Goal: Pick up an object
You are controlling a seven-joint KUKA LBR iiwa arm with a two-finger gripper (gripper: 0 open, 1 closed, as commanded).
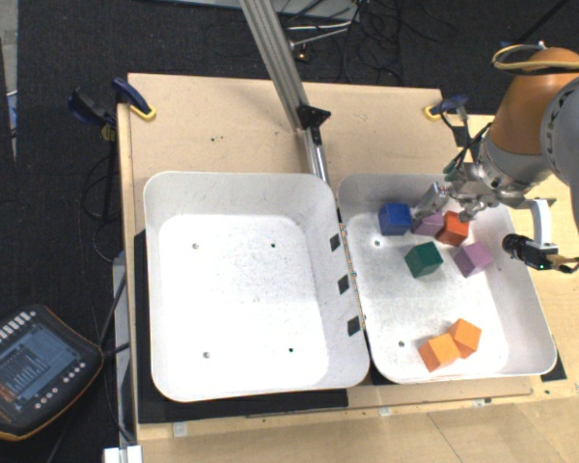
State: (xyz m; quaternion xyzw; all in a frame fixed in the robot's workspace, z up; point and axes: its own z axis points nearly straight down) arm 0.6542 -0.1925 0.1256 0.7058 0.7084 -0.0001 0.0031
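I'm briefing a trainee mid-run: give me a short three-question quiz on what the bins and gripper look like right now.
1. True or false: the blocks all lie in the right bin.
2. Which block lies nearest the gripper? A) green block B) red-orange block C) blue block
3. How many orange blocks sit near the right bin's front edge?

Key: 1 true; 2 B; 3 two, touching.

Grey pendant (29, 369) beside bench (222, 123), blue clamps (125, 95)
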